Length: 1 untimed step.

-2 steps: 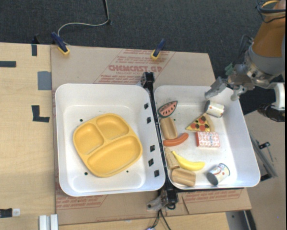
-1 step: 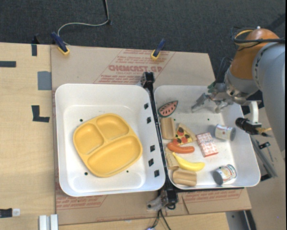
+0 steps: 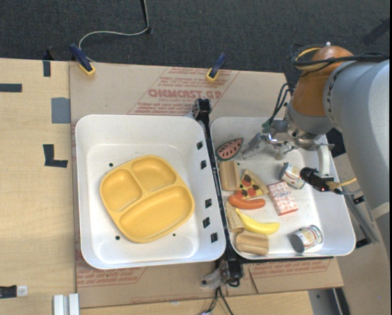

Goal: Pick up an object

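Observation:
My gripper (image 3: 265, 151) hangs over the back part of the right bin (image 3: 340, 225), open, with bare white bin floor between its fingers. A watermelon slice (image 3: 229, 148) lies just left of it. In front of it lie a pizza slice (image 3: 251, 184), a tan cracker (image 3: 229, 174), a red sausage (image 3: 247, 203), a banana (image 3: 256, 225) and a bread piece (image 3: 252, 243). A pink box (image 3: 283, 197), a small tin (image 3: 292, 176) and a can (image 3: 306, 238) lie toward the right side. The gripper holds nothing.
The left bin (image 3: 91, 149) holds a yellow divided plate (image 3: 147, 197). A black divider (image 3: 209, 176) separates the two bins. The grey arm with its orange band (image 3: 314, 90) comes in from the right, over the right bin's back corner.

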{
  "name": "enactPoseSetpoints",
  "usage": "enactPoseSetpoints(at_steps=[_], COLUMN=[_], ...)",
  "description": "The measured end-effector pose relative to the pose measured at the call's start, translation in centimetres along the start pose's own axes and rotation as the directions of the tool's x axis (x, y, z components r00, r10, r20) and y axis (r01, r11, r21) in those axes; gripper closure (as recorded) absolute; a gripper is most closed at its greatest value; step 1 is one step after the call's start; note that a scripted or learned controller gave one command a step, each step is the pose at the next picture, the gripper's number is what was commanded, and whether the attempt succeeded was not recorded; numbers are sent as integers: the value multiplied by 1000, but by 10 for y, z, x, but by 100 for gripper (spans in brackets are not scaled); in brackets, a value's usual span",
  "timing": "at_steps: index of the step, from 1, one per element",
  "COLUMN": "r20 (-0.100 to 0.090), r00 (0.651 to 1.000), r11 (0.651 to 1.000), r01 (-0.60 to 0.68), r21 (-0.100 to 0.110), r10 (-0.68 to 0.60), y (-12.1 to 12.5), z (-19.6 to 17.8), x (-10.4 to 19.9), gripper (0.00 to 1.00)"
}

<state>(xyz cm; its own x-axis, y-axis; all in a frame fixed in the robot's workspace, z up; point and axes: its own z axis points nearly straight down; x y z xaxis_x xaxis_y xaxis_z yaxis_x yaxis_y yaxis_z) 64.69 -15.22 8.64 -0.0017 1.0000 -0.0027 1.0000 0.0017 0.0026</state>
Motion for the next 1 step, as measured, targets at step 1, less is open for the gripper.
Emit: enactPoseSetpoints(at_steps=[1], r20=[-2], r00=[1000], r11=[1000], r01=[1], r21=[0], r10=[-1], y=[22], z=[1], x=[48], gripper=[0])
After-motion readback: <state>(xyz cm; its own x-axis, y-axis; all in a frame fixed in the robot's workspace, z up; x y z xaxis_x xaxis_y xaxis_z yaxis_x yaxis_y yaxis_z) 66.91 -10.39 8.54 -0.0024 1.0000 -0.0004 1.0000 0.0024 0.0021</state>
